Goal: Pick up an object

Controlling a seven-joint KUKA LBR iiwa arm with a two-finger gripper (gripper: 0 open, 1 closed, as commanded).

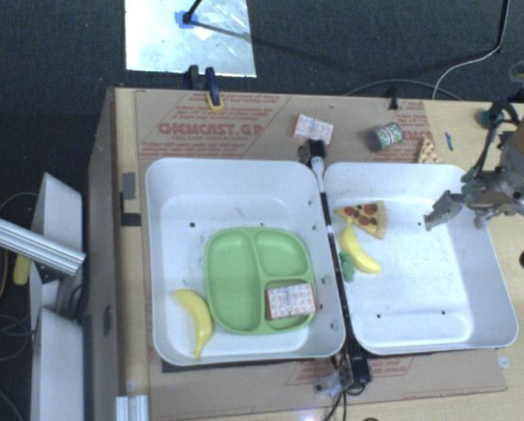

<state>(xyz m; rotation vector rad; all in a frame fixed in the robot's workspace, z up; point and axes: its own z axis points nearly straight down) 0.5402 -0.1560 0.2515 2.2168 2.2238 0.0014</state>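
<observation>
Pizza slice (364, 217): left of my gripper (439, 212), apart, in right bin (472, 323).
Banana (359, 253): just below pizza.
Gripper: fingers blurred; I can't tell their spread; arm cropped.

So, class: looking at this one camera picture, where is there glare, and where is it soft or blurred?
Camera view: strong glare on the shiny sheet on the floor above the bench; the gripper at the right edge is slightly blurred; both white bins are evenly lit, with soft shadows.
</observation>
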